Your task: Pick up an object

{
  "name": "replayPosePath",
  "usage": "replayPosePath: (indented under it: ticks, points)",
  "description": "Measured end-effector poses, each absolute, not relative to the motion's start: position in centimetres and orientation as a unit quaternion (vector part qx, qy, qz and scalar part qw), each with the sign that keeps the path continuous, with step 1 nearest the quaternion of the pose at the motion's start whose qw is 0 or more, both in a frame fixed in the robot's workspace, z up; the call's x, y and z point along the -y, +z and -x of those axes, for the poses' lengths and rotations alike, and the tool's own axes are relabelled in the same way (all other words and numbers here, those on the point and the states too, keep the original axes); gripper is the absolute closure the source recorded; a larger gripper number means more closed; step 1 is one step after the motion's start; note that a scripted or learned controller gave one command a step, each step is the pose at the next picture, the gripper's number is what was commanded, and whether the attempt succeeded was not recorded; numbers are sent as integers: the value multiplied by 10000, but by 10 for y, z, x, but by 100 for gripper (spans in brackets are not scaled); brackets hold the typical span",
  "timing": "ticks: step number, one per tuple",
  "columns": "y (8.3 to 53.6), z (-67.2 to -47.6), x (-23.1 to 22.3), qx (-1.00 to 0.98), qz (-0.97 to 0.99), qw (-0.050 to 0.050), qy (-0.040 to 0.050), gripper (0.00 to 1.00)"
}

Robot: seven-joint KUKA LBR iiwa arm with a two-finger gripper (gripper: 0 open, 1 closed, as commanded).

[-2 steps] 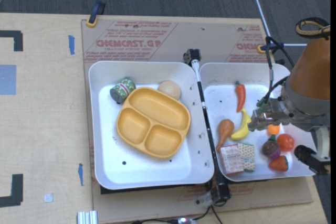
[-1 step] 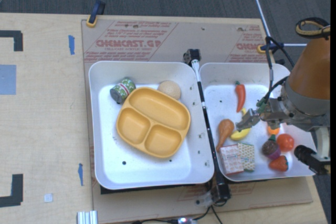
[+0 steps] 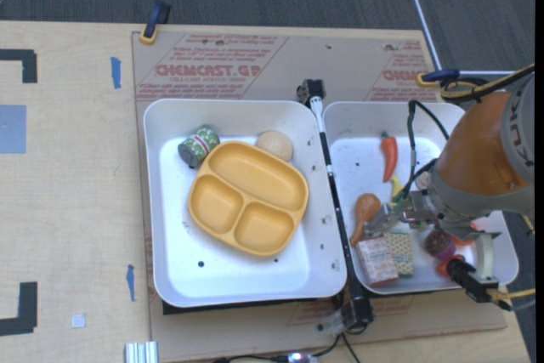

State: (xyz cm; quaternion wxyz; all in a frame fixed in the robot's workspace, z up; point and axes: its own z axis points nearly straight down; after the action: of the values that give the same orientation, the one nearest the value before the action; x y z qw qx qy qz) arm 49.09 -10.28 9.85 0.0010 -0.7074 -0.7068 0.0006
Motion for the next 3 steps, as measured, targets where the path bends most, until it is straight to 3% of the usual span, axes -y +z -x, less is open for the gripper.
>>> replayPosePath:
  ticks: [1,3]
  points:
    - [86,-481,97,7070,7072,-19,-15,0]
    - [86,-481,95,7065,7077,-30,-12,0]
